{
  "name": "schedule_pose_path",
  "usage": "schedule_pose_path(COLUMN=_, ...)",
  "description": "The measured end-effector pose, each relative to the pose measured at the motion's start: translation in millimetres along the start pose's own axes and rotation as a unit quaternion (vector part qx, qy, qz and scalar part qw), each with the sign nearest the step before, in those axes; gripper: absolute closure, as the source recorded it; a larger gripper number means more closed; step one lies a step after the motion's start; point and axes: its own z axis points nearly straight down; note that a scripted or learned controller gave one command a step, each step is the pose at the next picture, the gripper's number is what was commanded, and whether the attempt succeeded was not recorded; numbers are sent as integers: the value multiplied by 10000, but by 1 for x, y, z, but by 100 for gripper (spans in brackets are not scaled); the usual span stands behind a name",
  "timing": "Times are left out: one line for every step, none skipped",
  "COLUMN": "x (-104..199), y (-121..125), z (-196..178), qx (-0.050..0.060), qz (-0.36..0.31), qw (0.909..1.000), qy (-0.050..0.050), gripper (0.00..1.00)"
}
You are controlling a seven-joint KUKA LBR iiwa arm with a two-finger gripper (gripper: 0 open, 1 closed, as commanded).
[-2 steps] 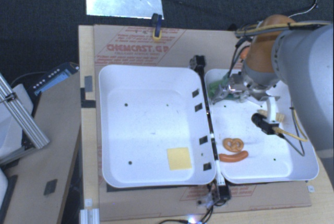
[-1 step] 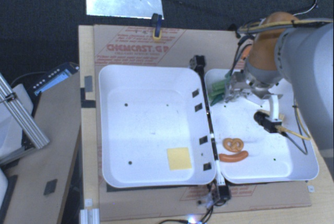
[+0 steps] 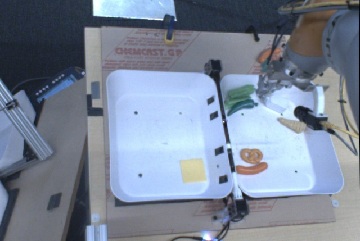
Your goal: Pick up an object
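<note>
The claw (image 3: 269,90) hangs low in the right bin (image 3: 332,178), just beside the green pea pods (image 3: 241,98); whether it is released or clenched cannot be told. The pods lie side by side at the bin's upper left, long axes running left-right, tilted slightly.

arm (image 3: 332,21): cut off at right edge | pincer (image 3: 269,90) fingers: unclear

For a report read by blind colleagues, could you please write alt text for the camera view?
A grey robot arm reaches from the right, its gripper low over the right bin, beside green pea pods. That bin also has a pretzel, a sausage and an ice-cream cone; the left bin has a yellow square.
</note>
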Motion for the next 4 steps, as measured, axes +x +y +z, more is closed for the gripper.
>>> schedule_pose_path(x=62, y=39, z=-25, qx=13, qz=-48, qw=10000, qy=17, gripper=100)
schedule_pose_path(x=163, y=39, z=-95, qx=2, qz=-70, qw=10000, qy=37, gripper=100)
schedule_pose_path(x=161, y=32, z=-157, qx=9, qz=-27, qw=10000, qy=18, gripper=100)
schedule_pose_path(x=184, y=27, z=-273, qx=-28, qz=-34, qw=10000, qy=25, gripper=100)
